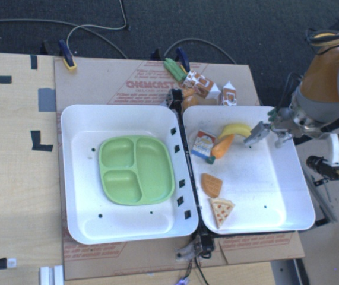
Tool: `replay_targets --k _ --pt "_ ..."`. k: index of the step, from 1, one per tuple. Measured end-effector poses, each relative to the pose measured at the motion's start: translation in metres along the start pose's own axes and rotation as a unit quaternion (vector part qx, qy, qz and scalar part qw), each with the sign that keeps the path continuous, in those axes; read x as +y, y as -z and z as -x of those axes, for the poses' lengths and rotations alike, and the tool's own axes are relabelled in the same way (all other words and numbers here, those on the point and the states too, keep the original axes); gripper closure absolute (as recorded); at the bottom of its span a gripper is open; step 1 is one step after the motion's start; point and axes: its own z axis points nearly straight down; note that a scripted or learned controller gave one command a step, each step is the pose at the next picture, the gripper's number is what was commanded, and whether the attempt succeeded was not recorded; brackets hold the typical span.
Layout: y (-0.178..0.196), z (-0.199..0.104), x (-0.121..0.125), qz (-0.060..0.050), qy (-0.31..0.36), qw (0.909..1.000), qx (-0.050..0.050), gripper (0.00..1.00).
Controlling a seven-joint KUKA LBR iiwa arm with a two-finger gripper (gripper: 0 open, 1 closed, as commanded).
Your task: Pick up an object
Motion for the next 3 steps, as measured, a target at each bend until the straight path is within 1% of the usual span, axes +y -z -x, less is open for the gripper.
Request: replay_targets --k 1,2,3 --pt "-0.097 -0.037 0.054 0.003 0.000 1.0000 -0.001 0.00" --pt "-0.105 -0.075 0.049 0.007 -0.001 1.0000 -0.003 0.00" --pt "-0.108 -0.076 0.082 -0.004 -0.001 1.0000 0.002 0.00"
